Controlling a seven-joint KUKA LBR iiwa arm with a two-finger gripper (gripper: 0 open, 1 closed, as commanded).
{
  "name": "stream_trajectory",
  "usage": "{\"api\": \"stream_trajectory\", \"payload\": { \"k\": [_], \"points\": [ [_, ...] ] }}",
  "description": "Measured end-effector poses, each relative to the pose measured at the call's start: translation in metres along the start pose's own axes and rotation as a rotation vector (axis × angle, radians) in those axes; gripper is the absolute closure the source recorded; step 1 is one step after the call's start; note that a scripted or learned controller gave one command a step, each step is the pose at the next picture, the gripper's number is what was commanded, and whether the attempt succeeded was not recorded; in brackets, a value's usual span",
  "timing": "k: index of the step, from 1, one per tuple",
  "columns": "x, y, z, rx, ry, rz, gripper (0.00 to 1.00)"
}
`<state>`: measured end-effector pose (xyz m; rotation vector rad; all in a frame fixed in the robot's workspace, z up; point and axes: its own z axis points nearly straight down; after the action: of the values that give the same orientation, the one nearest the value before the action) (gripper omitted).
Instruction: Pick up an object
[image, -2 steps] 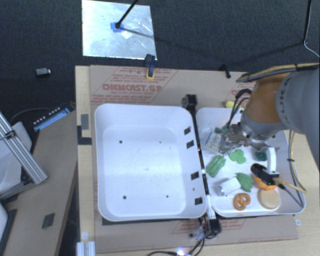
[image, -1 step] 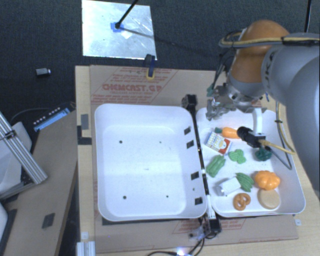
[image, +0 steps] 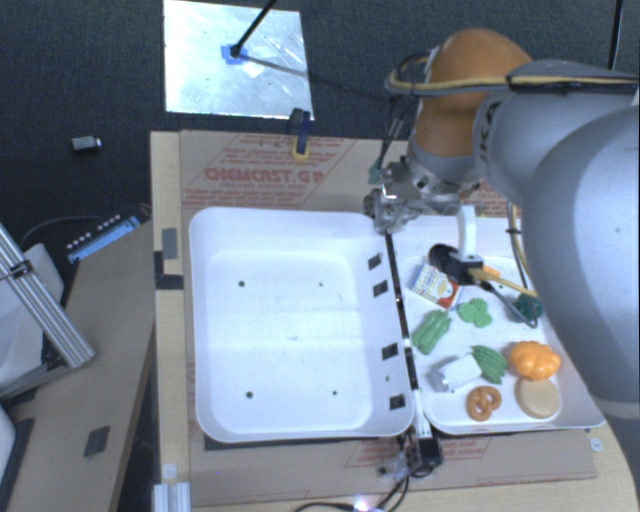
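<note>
Item: grey arm with orange band, reaching in from 3 o'clock; gripper (image: 385, 210) sits over the far end of the divide between the two bins, at 11 o'clock of the right bin (image: 490, 240).
Gripper state: cannot tell whether wide or narrow from this slant; nothing is seen held in it.
Left bin (image: 215, 228): white, shallow, bare floor.
Right bin, 10 o'clock: small printed carton (image: 435, 285), the item nearest the gripper.
Right bin, 9 o'clock: green pod-shaped piece (image: 432, 331), close to the divide.
Right bin, centre: small green leafy piece (image: 475, 312).
Right bin, 6 o'clock: second green piece (image: 490, 360), with a pretzel (image: 483, 403) nearer the front rim.
Right bin, 7 o'clock: white block (image: 458, 373).
Right bin, 4 to 5 o'clock: orange fruit-like piece (image: 533, 360), with a pale disc (image: 540, 398) just beside it.
Step in hand (judged): approach; no object has been chosen by contact and nothing is lifted.
Next move (judged): travel toward 5 o'clock from the present spot to stand over one item, most readily the carton, then descend with a wide opening and close on it.
Caution (judged): the items lie close together, so a descent between the carton and the green pod-shaped piece may push both aside.
</note>
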<state>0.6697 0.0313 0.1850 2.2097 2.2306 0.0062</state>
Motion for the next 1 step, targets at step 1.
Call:
{"api": "stream_trajectory", "payload": {
  "k": [1],
  "points": [
    [0.046,-0.0002,-0.0221,0.0,0.001,0.001,1.0]
  ]
}}
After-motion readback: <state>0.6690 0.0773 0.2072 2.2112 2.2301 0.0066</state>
